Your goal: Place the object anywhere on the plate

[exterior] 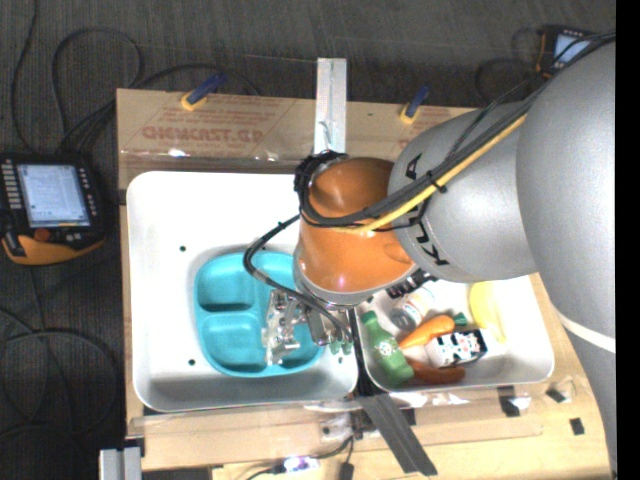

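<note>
Jaws (285, 333) hanging right over the turquoise plate (232, 318) in the left bin (160, 268), parked above its 3 o'clock edge, so whatever's headed for the plate would land near that rim rather than dead centre. Can't tell if anything's actually pinched in there: just a tangle of metal and cable, way too cluttered to call apart or together, so not guessing. Plate itself looks like a divided tray, a rounded compartment toward 12 o'clock and two more below, glossy plastic, nothing visible sitting in the parts not blocked by the arm. Loose stuff all sits in the right bin (530, 358), off toward 3 o'clock from the jaws: a carrot (428, 330) lying slantwise, long axis running roughly 8 to 2 o'clock, a green bottle (382, 346) just beside it toward 9, a black-and-white cow-print thing (460, 346) touching the carrot at 4 o'clock, something yellow (487, 308) further out. Best guess, hovering for a drop, but no object confirmed in the grip.
</note>
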Controlling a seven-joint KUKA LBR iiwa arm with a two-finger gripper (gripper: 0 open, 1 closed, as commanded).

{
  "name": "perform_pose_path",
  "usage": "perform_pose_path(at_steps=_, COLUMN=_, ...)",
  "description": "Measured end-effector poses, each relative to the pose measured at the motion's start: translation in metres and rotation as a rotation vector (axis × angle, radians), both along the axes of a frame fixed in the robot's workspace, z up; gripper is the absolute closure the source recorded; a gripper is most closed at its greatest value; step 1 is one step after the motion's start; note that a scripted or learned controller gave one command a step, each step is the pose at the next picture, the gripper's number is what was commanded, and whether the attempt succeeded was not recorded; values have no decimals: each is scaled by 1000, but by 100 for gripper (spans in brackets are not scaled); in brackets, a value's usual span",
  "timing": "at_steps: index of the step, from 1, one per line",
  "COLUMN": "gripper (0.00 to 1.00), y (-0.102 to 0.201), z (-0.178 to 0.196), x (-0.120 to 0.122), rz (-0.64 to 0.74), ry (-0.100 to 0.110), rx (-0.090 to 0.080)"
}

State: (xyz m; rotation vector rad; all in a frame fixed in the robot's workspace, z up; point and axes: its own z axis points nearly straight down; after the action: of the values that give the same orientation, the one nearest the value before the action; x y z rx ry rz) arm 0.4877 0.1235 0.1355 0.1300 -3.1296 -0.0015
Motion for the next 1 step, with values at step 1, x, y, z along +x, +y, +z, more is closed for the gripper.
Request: perform_pose_path(at_steps=1, gripper=100, y=88, z=3, x=8, rz=160, ry=-3, rx=1)
